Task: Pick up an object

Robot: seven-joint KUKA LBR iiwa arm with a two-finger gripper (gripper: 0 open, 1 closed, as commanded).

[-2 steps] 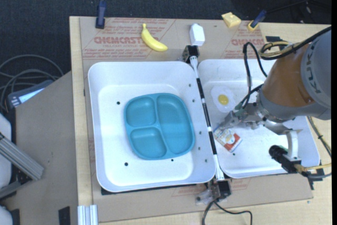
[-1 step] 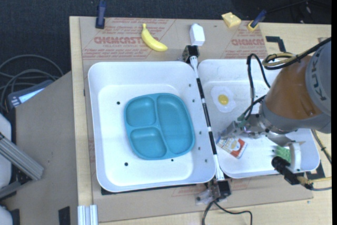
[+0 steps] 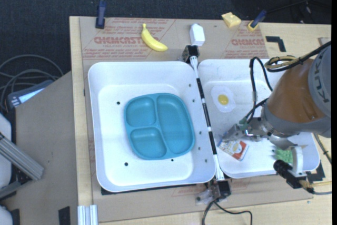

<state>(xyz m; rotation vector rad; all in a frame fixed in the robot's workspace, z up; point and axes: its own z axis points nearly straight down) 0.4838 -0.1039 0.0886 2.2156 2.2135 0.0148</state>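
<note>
In the right bin [image 3: 247, 68] my gripper [image 3: 241, 133] hangs low at the end of the arm that comes in from the right. It sits right over the top edge of a white and red packet [image 3: 235, 149] near the bin's front left. A fried-egg toy [image 3: 223, 99] lies further back, apart from the gripper. A small green object [image 3: 284, 156] rests at the front right, partly under the arm. Nothing is visibly lifted.
The left bin [image 3: 105, 87] holds a blue divided plate [image 3: 158, 125]. Behind the bins on the bench lie a banana [image 3: 152, 39], a white piece [image 3: 197, 34], a yellow block [image 3: 230, 20] and blue clips [image 3: 100, 13]. The arm's bulk [image 3: 297, 97] covers the right bin's right side.
</note>
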